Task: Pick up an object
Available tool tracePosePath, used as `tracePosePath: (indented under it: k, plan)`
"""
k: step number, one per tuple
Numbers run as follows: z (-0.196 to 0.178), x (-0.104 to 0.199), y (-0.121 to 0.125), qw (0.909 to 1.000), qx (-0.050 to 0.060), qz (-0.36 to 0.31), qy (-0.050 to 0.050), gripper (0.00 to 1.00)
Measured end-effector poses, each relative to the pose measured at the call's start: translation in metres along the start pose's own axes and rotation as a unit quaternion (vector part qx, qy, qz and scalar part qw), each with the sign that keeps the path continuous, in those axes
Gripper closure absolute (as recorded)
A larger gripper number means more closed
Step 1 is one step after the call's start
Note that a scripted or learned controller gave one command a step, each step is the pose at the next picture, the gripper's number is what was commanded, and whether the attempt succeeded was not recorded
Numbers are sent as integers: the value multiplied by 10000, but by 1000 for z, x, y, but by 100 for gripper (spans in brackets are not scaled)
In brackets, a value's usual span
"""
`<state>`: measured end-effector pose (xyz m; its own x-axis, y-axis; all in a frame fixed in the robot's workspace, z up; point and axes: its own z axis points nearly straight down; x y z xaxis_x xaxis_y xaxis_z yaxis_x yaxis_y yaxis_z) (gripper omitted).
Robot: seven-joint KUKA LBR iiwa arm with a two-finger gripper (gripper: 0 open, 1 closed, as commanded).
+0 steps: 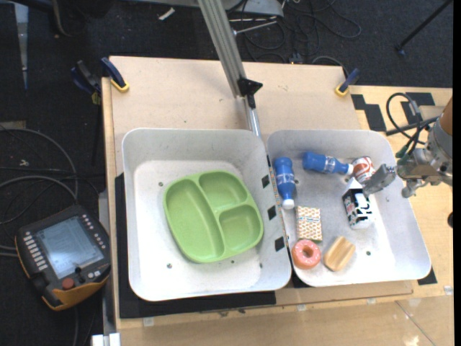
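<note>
Desk: two white bins.
Left bin: green divided plate.
End effector: right bin's far-right rim; grip state unclear.

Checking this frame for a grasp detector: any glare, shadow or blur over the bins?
Camera view: even light, no strong glare on the white bins; soft shadows under the green tray and bottles; items sharp enough, though the gripper at the right edge looks slightly soft and partly cropped.
</note>
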<state>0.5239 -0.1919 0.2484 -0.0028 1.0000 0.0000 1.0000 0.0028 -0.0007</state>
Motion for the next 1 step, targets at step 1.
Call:
tracePosePath:
  k: [1]
  plan:
    - [0,0,0,10000,-2,5,1,0]
